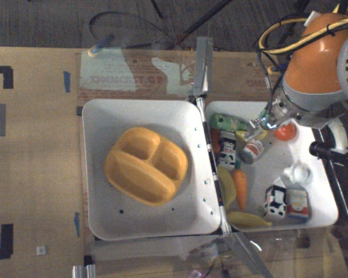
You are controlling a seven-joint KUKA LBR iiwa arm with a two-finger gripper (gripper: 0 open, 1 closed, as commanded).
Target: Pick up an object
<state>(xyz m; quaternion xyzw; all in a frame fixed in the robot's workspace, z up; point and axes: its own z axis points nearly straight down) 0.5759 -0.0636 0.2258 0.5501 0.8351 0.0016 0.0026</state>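
Observation:
My gripper (pixel 260 129) reaches down into the upper middle of the right bin (pixel 319 213), below the arm's orange band. Directly under its tip lies a small can with a red label (pixel 252 150), tilted, and I cannot tell whether the two touch. Left of the gripper are a green packet (pixel 229 121) and a cow-print carton (pixel 227 150). A red round object (pixel 285 132) sits just to its right. Nearer the front lie a carrot (pixel 240 187), a banana (pixel 227 185), a yellow piece (pixel 247 219), a second cow-print carton (pixel 275 202) and a red-and-blue carton (pixel 297 204).
The left bin (pixel 98 213) holds an orange divided plate (pixel 146 165). A clear cup (pixel 297 172) stands in the right bin near the right wall. A metal divider (pixel 211 167) runs between the bins. Cables and the arm's body crowd the upper right.

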